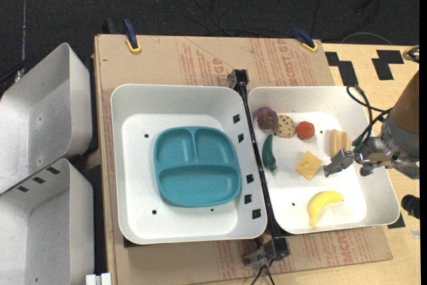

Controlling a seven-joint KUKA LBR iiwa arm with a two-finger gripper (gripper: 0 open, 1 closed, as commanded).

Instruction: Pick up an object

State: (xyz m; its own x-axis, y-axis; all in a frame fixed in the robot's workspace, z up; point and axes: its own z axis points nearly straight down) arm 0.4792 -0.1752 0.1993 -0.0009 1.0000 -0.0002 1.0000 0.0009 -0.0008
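Observation:
The right bin (347, 213) holds several toy foods. A yellow banana (323, 204) lies near its front, and a yellow cheese wedge (309, 165) sits in the middle. Toward the back are a red tomato (305, 130), a tan speckled cookie (285, 126) and a purple-brown piece (267, 117). A green pepper (269, 152) lies by the left wall, and a tan bread stick (338, 141) sits to the right. My gripper (352, 165) hovers over the bin's right side, just right of the cheese and below the bread stick. It is open, with nothing between its fingers (335, 164).
The left bin (127, 143) holds a teal divided plate (197, 166). A black divider (253, 157) separates the two bins. Two more white bins (47, 117) stand off the bench at the left. The arm's grey wrist (407, 137) reaches in over the right bin's edge.

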